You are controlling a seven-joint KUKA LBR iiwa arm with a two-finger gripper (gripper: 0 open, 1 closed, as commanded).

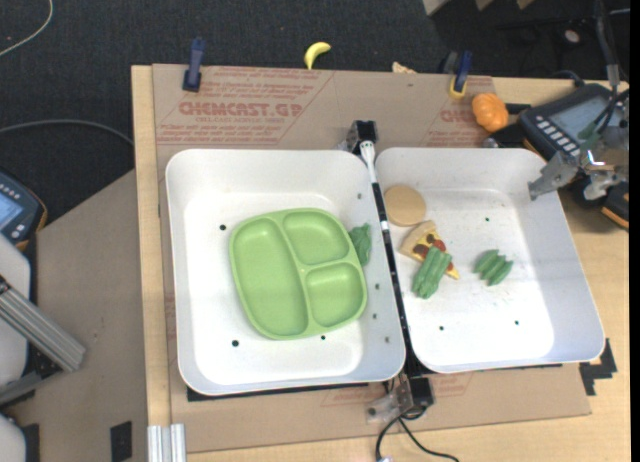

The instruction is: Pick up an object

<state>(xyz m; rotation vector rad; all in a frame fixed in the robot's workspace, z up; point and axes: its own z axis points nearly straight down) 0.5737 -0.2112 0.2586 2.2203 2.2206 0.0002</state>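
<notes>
Jaws at about two o'clock over the right bin [560, 280], low above its rim at the end of the grey arm [600, 155]; cannot tell how wide they stand, nor see anything gripped.

Scattered across the right bin, well apart from the jaws, toward eight o'clock of them:
- round tan disc [405, 204], flat, at ten o'clock in the bin, close against the shared wall.
- wedge-shaped pizza slice [424, 242], pale crust with red and yellow spots, just below the disc at six o'clock.
- ribbed green pod [431, 273], tilted, touching or overlapping the slice's lower edge.
- smaller green ribbed piece [493, 267], lying alone at three o'clock of the pod, near the bin's middle.

Filling most of the left bin [200, 200]: lime-green divided plate [300, 272], three compartments, slightly turned. Tucked at its two o'clock corner, a small dark-green leafy piece [361, 244].

Beneath both bins, a brown printed sheet [240, 110] on the counter [600, 250], pinned at twelve o'clock by blue clamps [193, 65]. Outside the bins: an orange lump [489, 111] at one o'clock, a yellow banana [317, 53] at twelve.
</notes>
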